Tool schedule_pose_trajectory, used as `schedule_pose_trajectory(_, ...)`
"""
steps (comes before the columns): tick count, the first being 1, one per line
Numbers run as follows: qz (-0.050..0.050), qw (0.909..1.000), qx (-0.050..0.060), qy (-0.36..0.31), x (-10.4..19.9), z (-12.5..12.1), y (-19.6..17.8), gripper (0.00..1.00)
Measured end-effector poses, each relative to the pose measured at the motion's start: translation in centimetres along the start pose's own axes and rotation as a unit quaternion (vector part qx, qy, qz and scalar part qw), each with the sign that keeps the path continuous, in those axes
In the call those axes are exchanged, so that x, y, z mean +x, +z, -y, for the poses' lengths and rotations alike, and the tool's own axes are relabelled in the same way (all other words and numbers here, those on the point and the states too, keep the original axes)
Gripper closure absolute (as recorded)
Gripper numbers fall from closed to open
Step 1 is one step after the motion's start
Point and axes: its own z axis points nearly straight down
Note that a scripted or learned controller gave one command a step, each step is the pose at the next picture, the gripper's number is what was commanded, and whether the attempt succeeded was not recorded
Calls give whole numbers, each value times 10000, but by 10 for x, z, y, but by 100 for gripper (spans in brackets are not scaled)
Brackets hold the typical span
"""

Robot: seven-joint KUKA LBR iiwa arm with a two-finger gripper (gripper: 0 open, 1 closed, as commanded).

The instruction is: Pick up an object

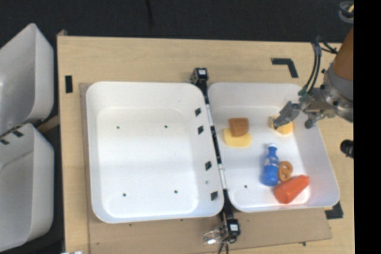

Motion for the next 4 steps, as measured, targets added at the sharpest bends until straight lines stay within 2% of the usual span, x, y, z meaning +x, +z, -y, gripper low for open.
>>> schedule_pose_trajectory(1,14,10000,-83,-36,42,-143,-77,0)
schedule_pose_trajectory(2,31,10000,15,-9,35,-138,-79,100)
schedule_pose_trajectory(3,-2,10000,50,31,22,-55,-27,100)
schedule_pose_trajectory(4,4,10000,52,56,-57,4,54,100)
